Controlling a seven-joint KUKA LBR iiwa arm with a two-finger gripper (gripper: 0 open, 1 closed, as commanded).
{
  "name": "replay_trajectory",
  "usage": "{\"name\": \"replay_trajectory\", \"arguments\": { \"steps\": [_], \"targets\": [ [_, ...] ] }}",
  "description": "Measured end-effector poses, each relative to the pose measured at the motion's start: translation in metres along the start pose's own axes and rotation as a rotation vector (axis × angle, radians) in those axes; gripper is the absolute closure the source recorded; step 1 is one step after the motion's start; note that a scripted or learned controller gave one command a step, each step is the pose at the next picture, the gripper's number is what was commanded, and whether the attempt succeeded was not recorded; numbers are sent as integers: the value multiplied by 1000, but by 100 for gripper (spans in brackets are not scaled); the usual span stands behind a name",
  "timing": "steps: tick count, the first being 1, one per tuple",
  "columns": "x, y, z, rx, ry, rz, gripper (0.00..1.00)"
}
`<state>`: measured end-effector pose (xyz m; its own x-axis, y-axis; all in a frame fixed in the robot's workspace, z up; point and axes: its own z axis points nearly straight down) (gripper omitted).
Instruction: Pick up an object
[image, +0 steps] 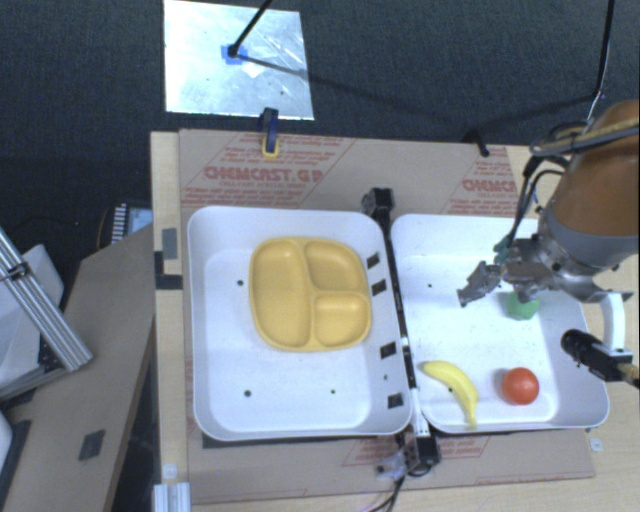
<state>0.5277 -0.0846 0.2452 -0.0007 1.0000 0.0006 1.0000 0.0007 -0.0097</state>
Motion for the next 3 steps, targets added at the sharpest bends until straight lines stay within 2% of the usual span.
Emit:
{"name": "replay_trajectory", "arguments": {
  "steps": [1,3],
  "targets": [
    [0,2,-5,-11,-1,-2,0],
    [-3,-6,83,-6,0,1,0]
  ]
}}
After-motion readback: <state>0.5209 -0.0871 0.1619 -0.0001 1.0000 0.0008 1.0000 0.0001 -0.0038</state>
